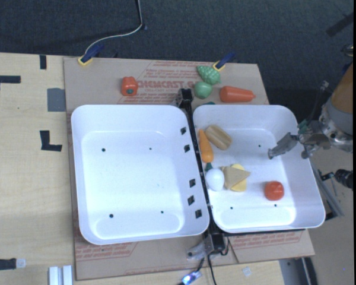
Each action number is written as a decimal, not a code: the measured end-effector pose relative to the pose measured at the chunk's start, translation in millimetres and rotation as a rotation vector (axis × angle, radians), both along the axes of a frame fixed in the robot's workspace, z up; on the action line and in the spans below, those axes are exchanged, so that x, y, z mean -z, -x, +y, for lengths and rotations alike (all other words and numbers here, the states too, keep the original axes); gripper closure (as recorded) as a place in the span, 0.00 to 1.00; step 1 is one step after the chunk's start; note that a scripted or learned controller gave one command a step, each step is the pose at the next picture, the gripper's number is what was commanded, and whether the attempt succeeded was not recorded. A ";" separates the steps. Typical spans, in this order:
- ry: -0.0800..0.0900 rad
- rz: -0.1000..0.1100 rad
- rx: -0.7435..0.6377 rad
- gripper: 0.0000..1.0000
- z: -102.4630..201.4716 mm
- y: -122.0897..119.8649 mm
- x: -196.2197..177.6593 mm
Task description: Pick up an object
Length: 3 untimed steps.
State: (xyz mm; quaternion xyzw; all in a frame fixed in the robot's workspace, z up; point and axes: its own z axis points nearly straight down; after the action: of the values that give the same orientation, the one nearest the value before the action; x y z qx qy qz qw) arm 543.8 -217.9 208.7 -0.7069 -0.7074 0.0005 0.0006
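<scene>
1. The gripper (293, 144) hangs over the right edge of the right bin (255, 218); whether its jaws are apart or together I cannot tell, and nothing shows between them.
2. Nearest below it in that bin lies a red tomato (274, 190), well apart from the gripper.
3. Left of the tomato sits a yellow cheese wedge (237, 177), touching a white egg (214, 179) just beside the bin's left wall.
4. Above these lies a tan bread roll (218, 137), and beside it an orange carrot-like piece (206, 146) lies along the left wall.
5. The left bin (130, 171) sits side by side with the right one, their inner rims touching.
6. Behind the bins, on the cardboard sheet (160, 82), lie an orange carrot (237, 94), a green round vegetable (202, 89), a green bumpy piece (208, 73) and a small red-orange vegetable (129, 86).
7. A white cable (124, 34) with a yellow clip runs over the dark cloth behind.
</scene>
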 end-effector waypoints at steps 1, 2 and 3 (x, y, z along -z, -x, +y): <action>-0.005 0.012 0.001 0.00 39.2 64.1 74.8; 0.017 -0.013 0.000 0.00 93.6 1.4 123.7; 0.002 -0.003 0.000 1.00 97.4 4.1 113.3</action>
State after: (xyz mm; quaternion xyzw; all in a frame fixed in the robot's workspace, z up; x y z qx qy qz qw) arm 539.7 -120.4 95.4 -0.7070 -0.7072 0.0002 -0.0011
